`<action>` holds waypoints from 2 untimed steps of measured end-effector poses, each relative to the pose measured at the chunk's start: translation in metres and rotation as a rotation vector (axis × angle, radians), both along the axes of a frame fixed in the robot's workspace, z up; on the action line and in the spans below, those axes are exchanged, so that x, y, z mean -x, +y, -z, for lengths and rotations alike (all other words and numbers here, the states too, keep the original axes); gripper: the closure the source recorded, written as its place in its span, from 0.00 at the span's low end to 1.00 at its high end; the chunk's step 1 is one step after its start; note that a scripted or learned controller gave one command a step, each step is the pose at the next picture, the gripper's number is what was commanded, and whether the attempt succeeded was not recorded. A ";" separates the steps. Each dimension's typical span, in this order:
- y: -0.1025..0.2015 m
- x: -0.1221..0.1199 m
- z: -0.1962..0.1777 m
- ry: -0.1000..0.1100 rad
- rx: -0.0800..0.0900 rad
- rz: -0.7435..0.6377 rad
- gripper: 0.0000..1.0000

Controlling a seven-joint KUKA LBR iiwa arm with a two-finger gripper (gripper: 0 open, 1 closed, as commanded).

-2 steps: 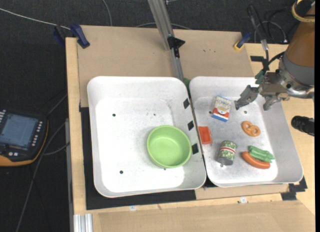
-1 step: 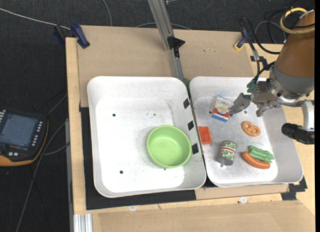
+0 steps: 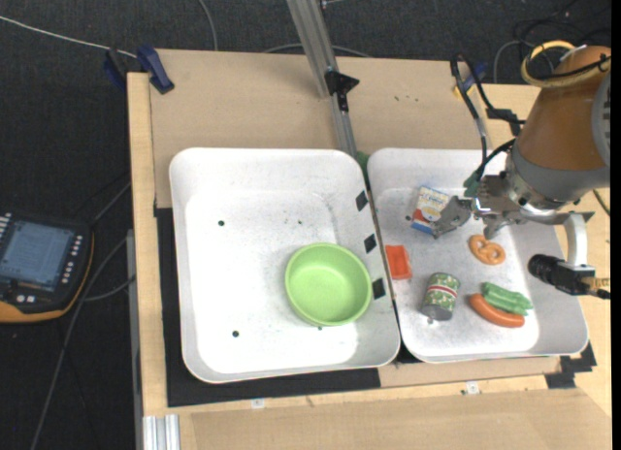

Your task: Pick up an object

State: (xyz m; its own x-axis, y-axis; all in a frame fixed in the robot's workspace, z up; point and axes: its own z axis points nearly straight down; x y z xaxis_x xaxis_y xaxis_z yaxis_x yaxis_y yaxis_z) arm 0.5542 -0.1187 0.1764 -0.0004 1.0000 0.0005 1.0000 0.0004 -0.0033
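My gripper (image 3: 454, 217) hangs low over the back part of the right bin (image 3: 553, 337), right beside a small blue, white and orange carton (image 3: 425, 206). The carton lies just left of the gripper, and I cannot tell whether they touch. An orange pretzel-shaped toy (image 3: 487, 250) lies just in front and to the right of the gripper. Nearer the front sit a green-labelled can (image 3: 441, 295), an orange and green toy vegetable (image 3: 501, 305), and an orange block (image 3: 398, 262) by the left wall.
A green bowl (image 3: 328, 284) sits in the left bin (image 3: 223, 186), at its front right. A metal post (image 3: 318, 41) slants up behind the gap between the two bins. A handheld pendant (image 3: 39, 264) lies on the floor to the left.
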 end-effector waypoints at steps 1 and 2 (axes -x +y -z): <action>-0.001 -0.009 0.053 0.001 0.000 0.000 0.00; -0.001 -0.010 0.040 -0.005 0.000 0.000 1.00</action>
